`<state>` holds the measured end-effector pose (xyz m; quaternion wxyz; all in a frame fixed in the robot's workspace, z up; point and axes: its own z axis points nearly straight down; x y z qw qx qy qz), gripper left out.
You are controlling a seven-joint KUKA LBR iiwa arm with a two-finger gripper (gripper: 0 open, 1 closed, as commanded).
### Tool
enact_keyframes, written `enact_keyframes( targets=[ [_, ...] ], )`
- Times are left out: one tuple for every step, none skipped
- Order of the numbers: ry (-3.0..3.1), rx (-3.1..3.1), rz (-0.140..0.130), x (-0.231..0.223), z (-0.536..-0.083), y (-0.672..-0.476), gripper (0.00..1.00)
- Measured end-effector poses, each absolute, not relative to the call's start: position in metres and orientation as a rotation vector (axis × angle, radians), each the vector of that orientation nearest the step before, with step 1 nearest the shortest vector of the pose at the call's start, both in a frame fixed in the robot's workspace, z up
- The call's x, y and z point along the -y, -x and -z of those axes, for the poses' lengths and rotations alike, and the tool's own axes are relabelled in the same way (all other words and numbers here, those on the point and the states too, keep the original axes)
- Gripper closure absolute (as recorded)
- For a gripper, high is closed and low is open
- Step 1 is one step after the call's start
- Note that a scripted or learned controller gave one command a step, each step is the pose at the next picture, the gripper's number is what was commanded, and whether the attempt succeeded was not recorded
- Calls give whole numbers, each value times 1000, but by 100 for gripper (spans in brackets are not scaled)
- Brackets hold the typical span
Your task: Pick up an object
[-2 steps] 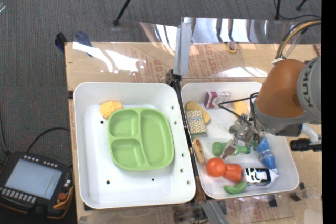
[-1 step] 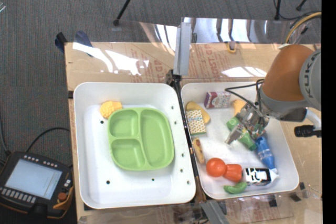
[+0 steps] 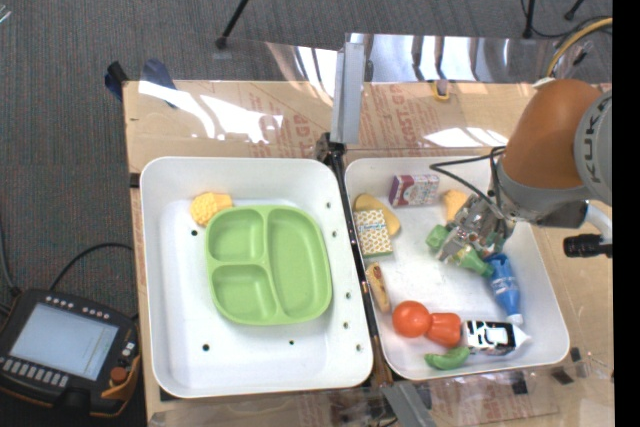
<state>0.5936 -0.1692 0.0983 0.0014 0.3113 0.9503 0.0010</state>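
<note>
At the near edge of the right bin (image 3: 552, 315) lie a green pepper-like piece (image 3: 446, 358), a black-and-white carton (image 3: 492, 336) and an orange-red toy (image 3: 425, 321). A little farther in rests a blue bottle (image 3: 505, 285). Above it, the gripper (image 3: 474, 237) sits low over a green object (image 3: 452, 245), touching or just over it; whether it grips it cannot be told. Farther back lies a small pink-and-white carton (image 3: 414, 189). The left bin (image 3: 165, 255) bears a green divided plate (image 3: 268, 264) with a yellow toy (image 3: 208, 207) behind it.
</note>
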Motion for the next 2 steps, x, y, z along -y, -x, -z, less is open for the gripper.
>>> enact_keyframes(
  targets=[
    [-1308,-2859,-1,175,-87,-526,100],
    [-1443,-2779,-7,111,-247,-551,100]
  ],
)
